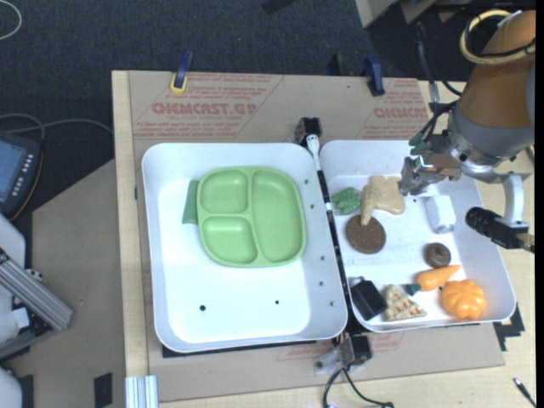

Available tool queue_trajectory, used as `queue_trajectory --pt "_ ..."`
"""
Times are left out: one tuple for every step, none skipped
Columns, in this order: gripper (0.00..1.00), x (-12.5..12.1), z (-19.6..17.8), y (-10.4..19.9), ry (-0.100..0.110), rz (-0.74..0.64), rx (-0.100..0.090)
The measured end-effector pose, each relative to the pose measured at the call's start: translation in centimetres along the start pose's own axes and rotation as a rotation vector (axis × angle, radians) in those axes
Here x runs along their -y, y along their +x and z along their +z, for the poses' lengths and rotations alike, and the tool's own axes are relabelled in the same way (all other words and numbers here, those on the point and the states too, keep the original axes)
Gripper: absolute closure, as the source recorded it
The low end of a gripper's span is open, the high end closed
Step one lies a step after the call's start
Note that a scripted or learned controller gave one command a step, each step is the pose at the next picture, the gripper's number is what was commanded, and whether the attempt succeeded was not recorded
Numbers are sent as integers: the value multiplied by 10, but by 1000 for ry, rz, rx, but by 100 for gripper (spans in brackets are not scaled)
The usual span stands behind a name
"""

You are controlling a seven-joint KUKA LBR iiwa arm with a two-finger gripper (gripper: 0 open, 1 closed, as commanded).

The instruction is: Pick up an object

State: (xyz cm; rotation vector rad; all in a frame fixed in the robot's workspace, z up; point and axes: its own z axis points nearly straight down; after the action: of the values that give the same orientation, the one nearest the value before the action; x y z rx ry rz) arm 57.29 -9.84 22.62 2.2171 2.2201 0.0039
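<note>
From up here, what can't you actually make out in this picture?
- The claw: its fingers blur into the wrist, so open or shut is unclear, and so is any contact with the beige toy.
- The white object: it blends into the right bin, leaving its shape unsure.
- The arm: cut off by the right edge.

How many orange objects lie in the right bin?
2: a carrot beside a pumpkin-like piece, both near the front right corner of the right bin. The arm may hide others.
</note>
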Motion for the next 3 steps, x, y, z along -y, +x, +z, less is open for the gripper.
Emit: queue_trajectory --pt "100 -51 -10 15 -2 -2 0" --pt "100 -78 8 32 1 -1 0" --pt "100 -71 -5 31 1 1 0"
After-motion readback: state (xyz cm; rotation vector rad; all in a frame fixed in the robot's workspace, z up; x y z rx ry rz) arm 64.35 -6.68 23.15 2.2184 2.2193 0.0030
